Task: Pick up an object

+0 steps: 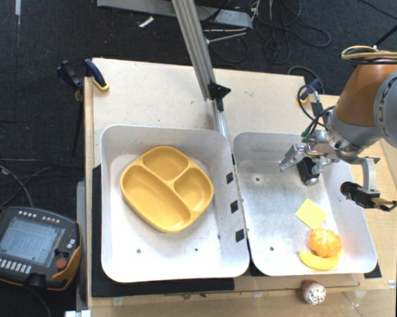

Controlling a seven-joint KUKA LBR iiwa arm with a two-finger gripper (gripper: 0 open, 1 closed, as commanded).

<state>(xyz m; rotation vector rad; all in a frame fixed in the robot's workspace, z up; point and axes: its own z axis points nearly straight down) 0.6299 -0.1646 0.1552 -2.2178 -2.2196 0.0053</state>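
The gripper (306,167) hangs over the far part of the right bin (266,197); its fingers stand apart and hold nothing.

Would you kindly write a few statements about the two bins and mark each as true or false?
1. The yellow divided plate lies in the left bin. True.
2. The orange sits in the left bin. False: it is in the right bin, touching the banana.
3. The hand hangs over the right bin. True.
4. The yellow square lies on the plate. False: it lies on the right bin's floor.
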